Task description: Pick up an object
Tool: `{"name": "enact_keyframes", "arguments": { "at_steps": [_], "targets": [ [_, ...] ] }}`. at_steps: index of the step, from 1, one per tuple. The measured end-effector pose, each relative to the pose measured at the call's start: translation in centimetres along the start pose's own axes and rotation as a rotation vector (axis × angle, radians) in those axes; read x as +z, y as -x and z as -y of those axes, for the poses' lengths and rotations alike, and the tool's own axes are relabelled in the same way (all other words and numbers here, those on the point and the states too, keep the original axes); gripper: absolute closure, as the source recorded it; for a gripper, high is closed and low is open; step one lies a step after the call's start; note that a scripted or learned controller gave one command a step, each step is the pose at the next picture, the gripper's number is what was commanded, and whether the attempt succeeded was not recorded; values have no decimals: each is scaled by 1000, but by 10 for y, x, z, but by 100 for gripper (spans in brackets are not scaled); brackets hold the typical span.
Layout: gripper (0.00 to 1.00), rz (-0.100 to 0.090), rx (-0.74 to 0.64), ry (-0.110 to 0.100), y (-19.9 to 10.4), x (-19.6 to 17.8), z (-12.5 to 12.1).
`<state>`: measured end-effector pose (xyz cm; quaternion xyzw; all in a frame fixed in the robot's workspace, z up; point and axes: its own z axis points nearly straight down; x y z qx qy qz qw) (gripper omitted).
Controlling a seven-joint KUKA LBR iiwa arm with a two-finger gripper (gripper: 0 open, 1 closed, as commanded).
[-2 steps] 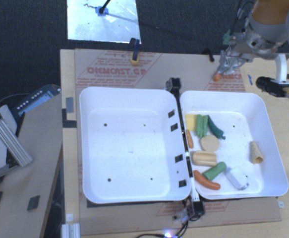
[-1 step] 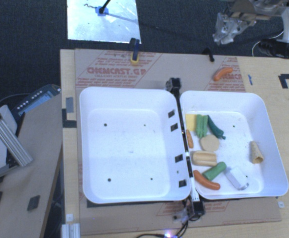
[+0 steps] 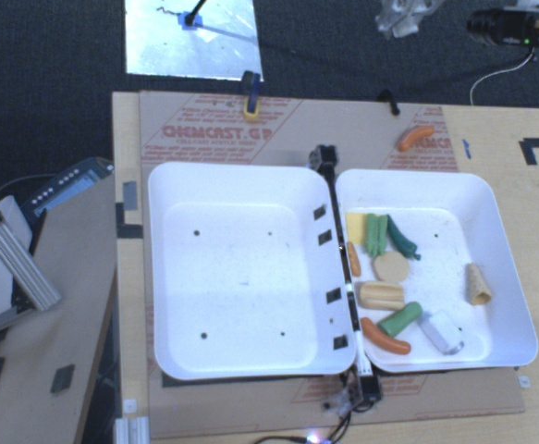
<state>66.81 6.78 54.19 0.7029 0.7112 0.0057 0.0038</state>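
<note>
The gripper is hanging at the upper right of the frame, above the dark floor beyond the bench. It is small, pale and blurred there, and part of the arm is running off the top edge. Whether its fingers are apart or together, I cannot tell; nothing is showing between them.

The two white bins are lying side by side on a brown printed cardboard sheet. The left bin is showing a smooth, bare plastic floor with a few dark dots. The right bin is holding all the small toy foods, clustered toward its left half. A yellow flat piece is sitting beside two green pods. Below them a round tan disc is touching a bread-like roll. A slim orange stick is lying along the bin's left wall. Lower down, a green cylinder is sitting between a red-orange sausage and a white block. A tan cone is lying well apart at the right.

Another orange sausage is resting outside the bins on the cardboard. A shiny metal plate is lying at the upper left, possibly foil-covered.
</note>
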Motion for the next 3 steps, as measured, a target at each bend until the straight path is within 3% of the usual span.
{"name": "enact_keyframes", "arguments": {
  "at_steps": [1, 2, 3],
  "targets": [
    [100, 3, 4, -30, -29, 164, 43],
    [100, -1, 2, -1, -102, 79, 3],
    [100, -3, 1, -2, -167, 1, -1]
  ]
}}
